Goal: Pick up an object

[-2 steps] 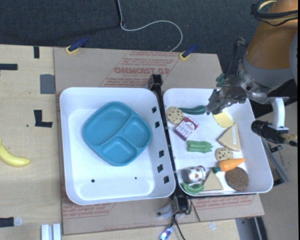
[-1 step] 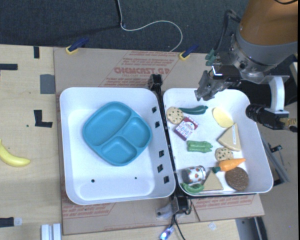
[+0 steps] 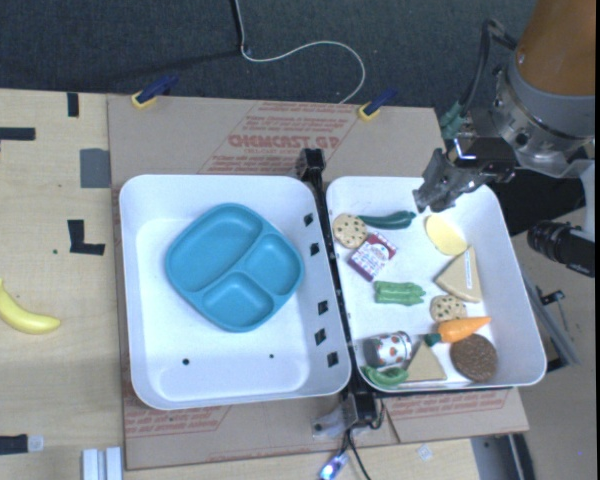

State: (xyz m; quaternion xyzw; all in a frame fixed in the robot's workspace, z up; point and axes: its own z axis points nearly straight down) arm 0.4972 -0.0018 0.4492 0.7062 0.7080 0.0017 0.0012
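Two white bins sit side by side at mid-frame; the left bin (image 3: 140, 268) carries a blue divided plate (image 3: 234, 266), the right bin (image 3: 515, 298) a scatter of toy food. My gripper (image 3: 436, 194) hangs over the right bin's upper edge, right of centre, and I cannot tell how it is set from this angle; nothing shows in it. Largest of the nearby pieces is the pale yellow disc (image 3: 445, 233), just below me: I judge it light, rigid and smooth, likely to slip, so I would pinch it across its flat faces at the rim. Next the green pepper (image 3: 386, 219), thin and curved, best taken across its middle. Smaller is the cookie (image 3: 349, 230), stiff, flat against the floor, harder to get under
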